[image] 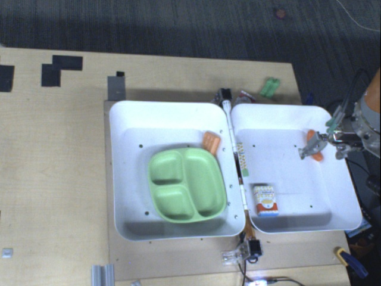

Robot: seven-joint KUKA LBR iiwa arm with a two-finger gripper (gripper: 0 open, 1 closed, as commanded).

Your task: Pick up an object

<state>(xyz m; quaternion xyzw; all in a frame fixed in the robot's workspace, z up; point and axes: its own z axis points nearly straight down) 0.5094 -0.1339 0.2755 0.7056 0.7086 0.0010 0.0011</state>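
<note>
Right white bin (286,213), tool (324,148) fingers spread, small orange object (314,145) between them, unclamped

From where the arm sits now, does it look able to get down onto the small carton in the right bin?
Probably yes. The small carton lies alone on the right bin floor near its front wall, nothing over it; the end effector hovers at the same bin's right side.

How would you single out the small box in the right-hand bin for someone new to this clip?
Find the right white bin. Near its front-left corner lies a small box, white on top with an orange band and a blue bottom edge. The other item, an orange piece, sits by the tool.
</note>
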